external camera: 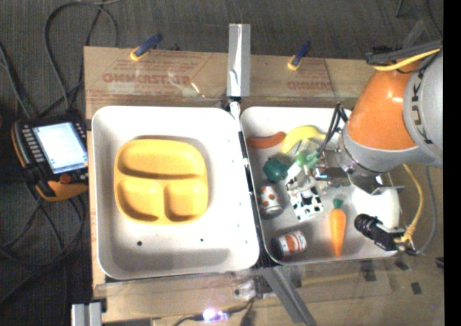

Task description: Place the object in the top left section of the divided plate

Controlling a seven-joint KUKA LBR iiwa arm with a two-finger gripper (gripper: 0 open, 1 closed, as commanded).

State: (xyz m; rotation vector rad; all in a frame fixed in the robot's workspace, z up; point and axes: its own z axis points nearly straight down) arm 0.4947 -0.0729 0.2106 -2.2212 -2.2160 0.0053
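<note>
The yellow divided plate (163,179) lies in the left bin (108,245), with one wide section at the back and two smaller ones in front; all three look bare. My gripper (307,201) is low in the right bin (253,121), among the objects there. It hangs between a small can (270,199) on its left and an orange carrot (337,232) on its right. A dark green object (276,168) sits just behind it. Nothing shows clearly in its grasp.
The right bin also holds a yellow banana (303,134), a reddish sausage (266,139) at the back and a second can (292,244) at the front. The raised divider (246,173) runs between the bins. A handheld pendant (52,148) lies left of the bench.
</note>
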